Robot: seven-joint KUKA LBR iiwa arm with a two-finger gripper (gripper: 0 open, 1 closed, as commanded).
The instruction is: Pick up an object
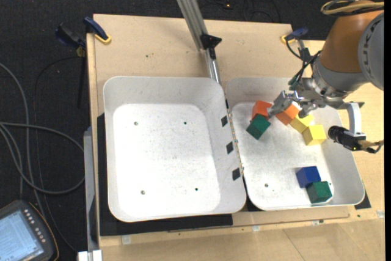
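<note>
Dark carpeted floor, wooden bench (183, 49), two white bins side by side.
Jaws (287, 105) low over far part of right bin (348, 177), at orange block (289, 113); spread or closed cannot be told. Target cluster: second orange block (262, 108) and green block (258, 127) just left of the jaws, two yellow blocks (301, 124) (314, 134) just right, all touching or nearly so. Recommended: centre jaws on one block only, align across flat faces, avoid neighbours, close fully before lifting, lift straight up. Count: orange two, yellow two, green two with the near one (319, 191), blue one (308, 175); seven blocks total, all in right bin. Left bin (116, 131) carries none.
</note>
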